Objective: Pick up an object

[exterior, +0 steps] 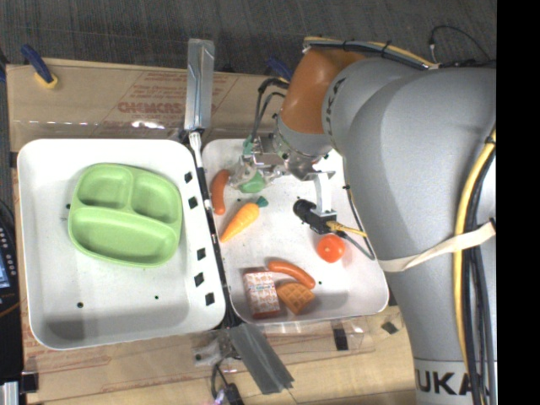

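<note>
- A small green object (251, 184), pale green with a teal edge and of no discernible kind, is shown in the far part of the right bin (359, 298).
- The claw (253, 169) is placed directly over this object, touching it or nearly so. Whether the claw is open, closed or gripping cannot be told.
- An orange-red sausage (219, 191) is seen just beside the object, toward the left bin (42, 310).
- A carrot (240, 219) is seen just in front of the object, nearer the camera.
</note>
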Controlling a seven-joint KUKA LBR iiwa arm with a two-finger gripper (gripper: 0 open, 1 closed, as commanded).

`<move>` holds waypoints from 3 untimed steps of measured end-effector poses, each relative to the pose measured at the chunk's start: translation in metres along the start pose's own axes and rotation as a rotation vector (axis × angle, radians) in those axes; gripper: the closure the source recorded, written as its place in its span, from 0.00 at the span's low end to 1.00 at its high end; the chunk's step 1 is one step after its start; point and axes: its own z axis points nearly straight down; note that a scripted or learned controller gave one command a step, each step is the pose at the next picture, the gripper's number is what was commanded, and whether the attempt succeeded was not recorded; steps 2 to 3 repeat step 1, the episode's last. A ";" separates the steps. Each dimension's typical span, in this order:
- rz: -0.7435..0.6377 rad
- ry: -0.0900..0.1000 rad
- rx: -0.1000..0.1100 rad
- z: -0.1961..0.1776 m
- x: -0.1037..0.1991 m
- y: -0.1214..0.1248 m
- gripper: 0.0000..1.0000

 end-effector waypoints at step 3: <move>-0.077 0.000 -0.007 -0.112 0.036 -0.020 1.00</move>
